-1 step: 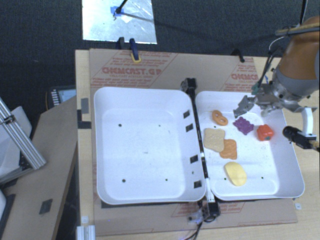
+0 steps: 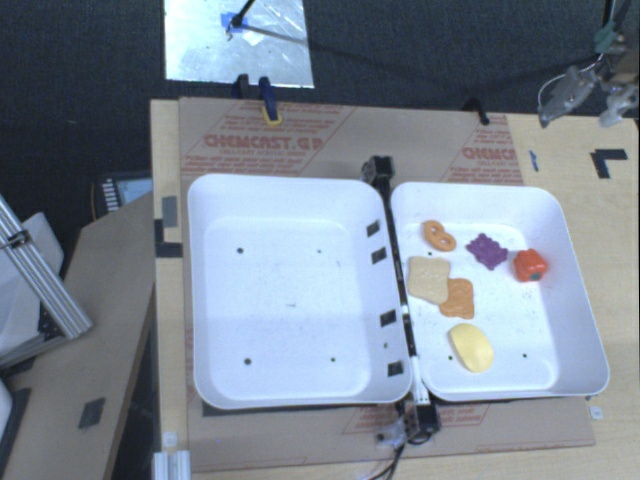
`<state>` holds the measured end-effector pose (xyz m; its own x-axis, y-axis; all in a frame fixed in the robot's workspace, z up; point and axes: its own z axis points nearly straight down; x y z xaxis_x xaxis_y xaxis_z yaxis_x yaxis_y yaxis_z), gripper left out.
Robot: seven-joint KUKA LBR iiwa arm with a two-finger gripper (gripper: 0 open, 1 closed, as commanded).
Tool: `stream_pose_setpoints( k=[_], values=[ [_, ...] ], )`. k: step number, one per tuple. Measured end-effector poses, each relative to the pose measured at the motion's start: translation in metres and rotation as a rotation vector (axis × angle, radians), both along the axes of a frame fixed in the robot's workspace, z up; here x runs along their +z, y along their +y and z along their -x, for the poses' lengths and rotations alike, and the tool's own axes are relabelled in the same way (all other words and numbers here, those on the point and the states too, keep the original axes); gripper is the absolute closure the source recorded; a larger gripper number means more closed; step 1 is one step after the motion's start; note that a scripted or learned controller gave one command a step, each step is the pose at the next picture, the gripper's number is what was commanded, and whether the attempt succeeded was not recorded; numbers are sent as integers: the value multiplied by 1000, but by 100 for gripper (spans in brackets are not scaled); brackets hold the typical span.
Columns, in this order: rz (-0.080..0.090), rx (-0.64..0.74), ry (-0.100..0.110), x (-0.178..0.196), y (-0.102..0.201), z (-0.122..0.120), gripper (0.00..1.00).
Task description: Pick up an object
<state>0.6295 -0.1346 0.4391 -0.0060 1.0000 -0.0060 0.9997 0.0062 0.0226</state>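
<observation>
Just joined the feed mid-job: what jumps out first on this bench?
The bright toys in the right bin stand out: a red pepper near its right wall, a purple piece beside it, a yellow lemon toward the front. The claw hangs over the bench's far right corner.

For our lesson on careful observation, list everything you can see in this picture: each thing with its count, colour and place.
Bins: 2, white, side by side on the bench, left bin, right bin.
Pretzel: 1, orange-brown, right bin, far left part.
Grape bunch: 1, purple, right bin, far middle.
Pepper: 1, red-orange, right bin, right side.
Toast slice: 1, pale tan, right bin, left side.
Cracker: 1, orange, touching the toast slice.
Lemon: 1, yellow, right bin, near side.
Foil sheet: 1, silver, on the dark floor beyond the bench.
Robot end: 1, grey, top right corner above the bench.
</observation>
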Motion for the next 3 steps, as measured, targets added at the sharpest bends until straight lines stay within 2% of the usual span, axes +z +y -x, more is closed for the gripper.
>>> stream_pose_setpoints(
  k=[1, 2, 3],
  values=[
    [-10, -4, 38, -211, 34, 34, 0],
    [-8, -4, 29, -226, 74, 133, 0],
    [-6, -4, 18, -213, 72, 129, 100]
  ],
)
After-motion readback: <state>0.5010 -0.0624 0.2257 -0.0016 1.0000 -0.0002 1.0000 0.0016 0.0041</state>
